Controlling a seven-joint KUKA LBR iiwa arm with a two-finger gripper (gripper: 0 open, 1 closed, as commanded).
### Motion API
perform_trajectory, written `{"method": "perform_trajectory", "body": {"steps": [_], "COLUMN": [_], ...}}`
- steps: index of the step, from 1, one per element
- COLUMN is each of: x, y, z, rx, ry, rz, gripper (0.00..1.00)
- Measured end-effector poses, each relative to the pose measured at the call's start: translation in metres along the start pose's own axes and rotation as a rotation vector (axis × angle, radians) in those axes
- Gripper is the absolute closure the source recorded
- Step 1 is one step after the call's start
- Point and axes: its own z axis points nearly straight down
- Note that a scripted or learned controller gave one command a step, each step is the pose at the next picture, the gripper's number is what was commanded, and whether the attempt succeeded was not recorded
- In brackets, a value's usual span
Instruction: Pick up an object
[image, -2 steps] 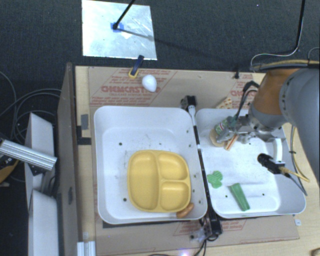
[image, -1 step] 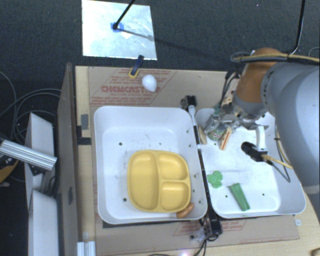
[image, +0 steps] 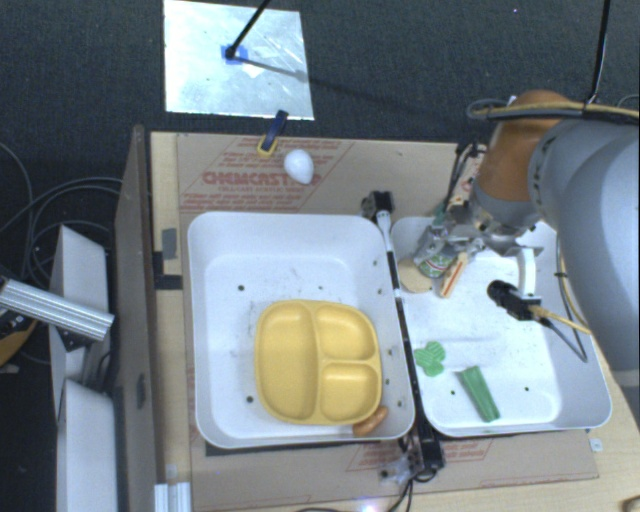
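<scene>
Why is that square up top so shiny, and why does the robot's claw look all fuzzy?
In the camera view, the silvery sheet on the dark floor bounces light back as glare, so it looks washed out; the claw is smeared and soft, too blurry to make out its parts; the yellow divided plate and the green block look sharper, under even light with only faint shadows.

Grey arm (image: 590, 190) reaching in from the right, bulky link filling the upper right corner. Orange band (image: 512, 150) above the wrist, angled down and to the left. Gripper (image: 442, 250) low at the far left corner of the right bin, pointing downward; metal wrist parts and thin cables bunched just above it.
</scene>
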Motion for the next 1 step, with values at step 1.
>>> {"method": "perform_trajectory", "body": {"steps": [1], "x": [0.0486], "y": [-0.0388], "z": [-0.0904], "rx": [0.002], "ry": [0.003], "rz": [-0.002], "gripper": [1.0]}}
